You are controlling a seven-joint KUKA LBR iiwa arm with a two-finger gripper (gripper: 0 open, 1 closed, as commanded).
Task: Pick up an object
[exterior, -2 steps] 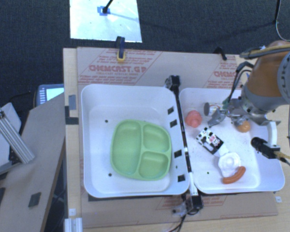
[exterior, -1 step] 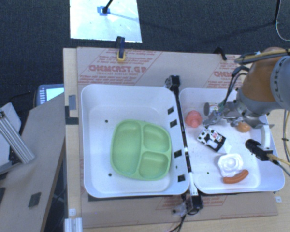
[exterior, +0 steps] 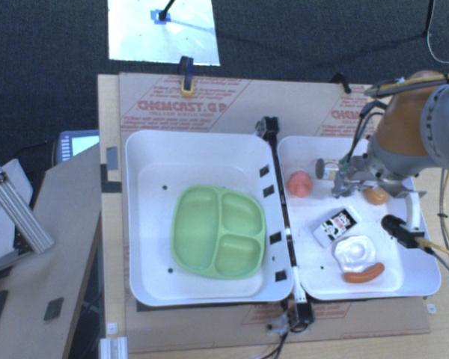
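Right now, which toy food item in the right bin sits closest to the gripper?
The orange rounded piece, just right of the gripper. The pink round piece sits a bit farther left; the white fried egg and brown sausage lie well below.

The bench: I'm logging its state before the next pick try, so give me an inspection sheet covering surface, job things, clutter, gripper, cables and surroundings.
Surface: bench lined with printed cardboard, bearing a left bin and a right bin side by side.
Job's things: in the right bin, a pink ball, an orange piece, a small black-and-white carton, a toy fried egg and a sausage. In the left bin, a green divided plate.
Clutter: yellow clamp at the bench's far edge.
Gripper: gripper low over the right bin, beside the ball; nothing visibly between its fingers.
Cables: wires along the arm; cords at the front edge.
Surroundings: dark carpet, a shiny sheet.
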